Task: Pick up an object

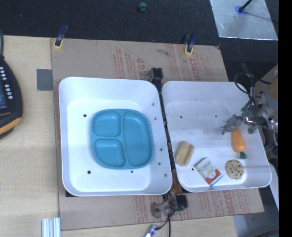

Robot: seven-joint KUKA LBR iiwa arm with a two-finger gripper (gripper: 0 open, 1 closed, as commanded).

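The carrot [238,141] lay in the right bin [200,95], near that bin's right wall, its orange body pointing up the frame and a small green stub at its lower end. It looked like a toy: probably light, stiff and smooth-skinned, so it would likely slip unless taken across the middle of its body, where it was widest. The gripper [234,124] hung just above the carrot's upper end, its 2 fingers spread apart with nothing between them; whether a tip touched the carrot could not be told. 3 other items shared that bin: a cookie [233,169] just below the carrot, a small red-and-white packet [207,171] to its left, and a tan bread-like piece [184,153] near the bin's left wall. The left bin [71,132] held a blue divided plate [121,138].
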